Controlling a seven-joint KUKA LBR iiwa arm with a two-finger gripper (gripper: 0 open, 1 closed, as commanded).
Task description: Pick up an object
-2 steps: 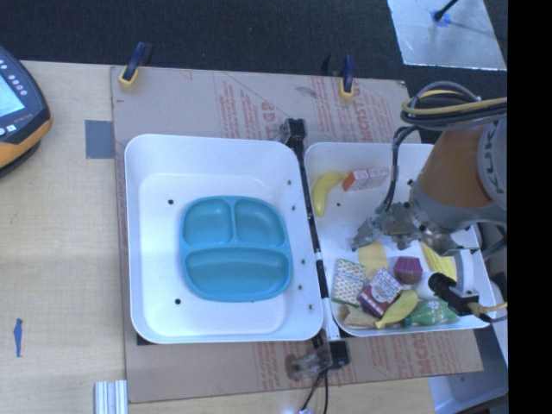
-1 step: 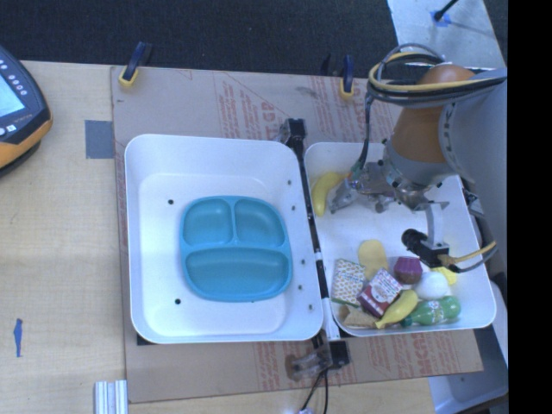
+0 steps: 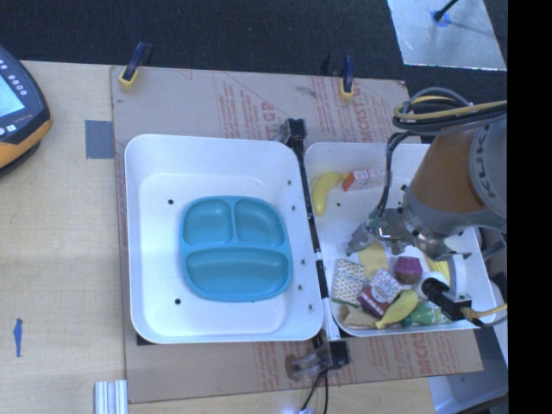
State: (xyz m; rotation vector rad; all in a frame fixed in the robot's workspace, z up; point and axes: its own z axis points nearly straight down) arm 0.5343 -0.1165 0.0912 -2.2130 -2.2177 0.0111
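Red print (image 3: 259,110), too small to read, across bench board (image 3: 216,102).

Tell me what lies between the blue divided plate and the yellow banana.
In the camera view, the left bin's white right wall and the dark seam where both bins meet separate the blue plate from the banana.

Glossy white plastic bins (image 3: 142,231), smooth blue plastic tray (image 3: 235,248), on matt cardboard (image 3: 233,102).
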